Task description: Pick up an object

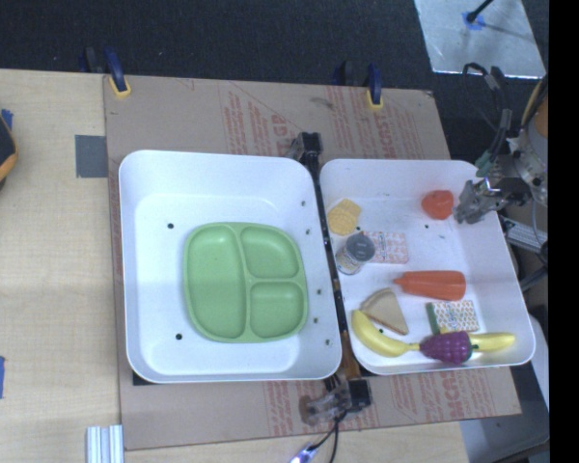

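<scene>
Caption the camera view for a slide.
End effector hovers beside a red toy in the right bin.

Well apart from the gripper [475,204], toward the view's left, a green divided plate [244,280] lies flat in the left white bin [145,186]. A blue clamp [373,83] grips the cardboard sheet [222,123] up-left of the gripper. A second blue clamp [117,70] and a grey tape patch [91,155] sit much farther left.

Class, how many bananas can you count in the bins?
2: one banana at the right bin's front-left corner, another banana along its front edge, beside the purple grapes.
</scene>
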